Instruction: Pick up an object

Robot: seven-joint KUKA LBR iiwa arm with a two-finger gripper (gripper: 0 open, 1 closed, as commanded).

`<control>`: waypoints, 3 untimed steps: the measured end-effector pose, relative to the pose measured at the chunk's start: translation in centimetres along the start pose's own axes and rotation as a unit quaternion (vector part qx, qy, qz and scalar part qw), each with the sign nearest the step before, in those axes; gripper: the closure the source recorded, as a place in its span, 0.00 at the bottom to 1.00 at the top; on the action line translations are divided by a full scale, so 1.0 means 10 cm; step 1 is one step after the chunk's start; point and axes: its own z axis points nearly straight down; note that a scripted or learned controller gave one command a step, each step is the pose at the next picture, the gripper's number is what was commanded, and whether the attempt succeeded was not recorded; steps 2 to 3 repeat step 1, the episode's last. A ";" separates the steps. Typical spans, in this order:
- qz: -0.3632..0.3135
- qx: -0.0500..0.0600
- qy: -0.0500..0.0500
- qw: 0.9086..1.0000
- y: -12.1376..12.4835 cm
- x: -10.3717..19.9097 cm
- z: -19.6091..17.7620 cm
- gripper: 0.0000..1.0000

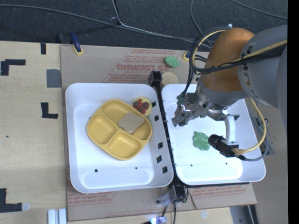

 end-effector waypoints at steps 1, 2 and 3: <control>0.001 0.001 -0.001 1.000 -0.02 0.49 0.12 1.00; 0.001 0.001 -0.001 1.000 -0.02 0.49 0.12 1.00; 0.001 0.001 -0.001 1.000 -0.02 0.49 0.12 1.00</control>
